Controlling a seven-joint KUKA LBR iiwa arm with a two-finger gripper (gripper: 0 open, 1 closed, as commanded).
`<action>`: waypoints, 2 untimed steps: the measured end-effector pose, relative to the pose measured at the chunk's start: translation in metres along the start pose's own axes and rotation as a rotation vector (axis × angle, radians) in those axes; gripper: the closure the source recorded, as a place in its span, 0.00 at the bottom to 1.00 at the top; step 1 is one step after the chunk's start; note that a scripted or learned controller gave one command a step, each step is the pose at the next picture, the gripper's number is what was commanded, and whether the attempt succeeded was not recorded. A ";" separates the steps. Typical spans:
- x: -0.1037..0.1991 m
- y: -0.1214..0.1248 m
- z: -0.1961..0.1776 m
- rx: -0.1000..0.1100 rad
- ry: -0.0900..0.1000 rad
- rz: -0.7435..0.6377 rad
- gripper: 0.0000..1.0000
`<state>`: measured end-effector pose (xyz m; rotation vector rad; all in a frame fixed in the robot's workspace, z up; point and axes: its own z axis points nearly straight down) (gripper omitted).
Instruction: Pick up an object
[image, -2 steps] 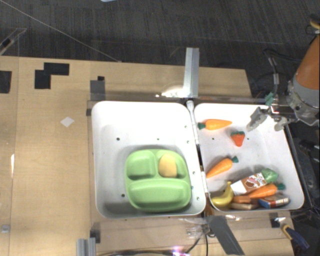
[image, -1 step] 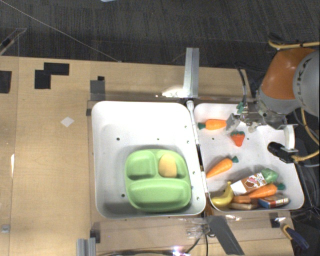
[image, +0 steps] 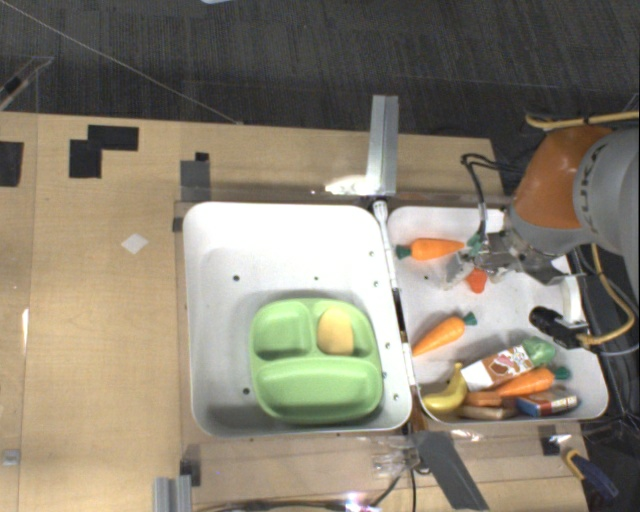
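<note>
A small orange-red piece (image: 477, 281) is sitting on the floor of the right bin (image: 590, 395), directly under the gripper (image: 480, 258), touching or nearly touching its tip; whether it is between the fingers cannot be told, and how far apart they are standing cannot be told either, the tip being a small grey blur. Just to the left, a carrot (image: 432, 249) is lying crosswise near the bin's upper left, green end toward the divider. A second carrot (image: 440, 335) is lying on a slant lower down, mid-bin. Along the near wall a banana (image: 446, 396), a third carrot (image: 522, 383), a small white carton (image: 498, 366) and other packets are crowding together. The grey arm (image: 575, 200) with its orange band is reaching in from the right. In the left bin (image: 215, 260), a green divided tray (image: 315, 385) is carrying a yellow lemon-like fruit (image: 336, 331) in its upper right compartment.
</note>
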<state>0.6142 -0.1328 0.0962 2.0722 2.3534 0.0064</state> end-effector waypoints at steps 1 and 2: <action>0.000 0.002 -0.012 -0.005 -0.001 -0.001 1.00; 0.075 0.051 -0.091 0.000 0.001 -0.024 1.00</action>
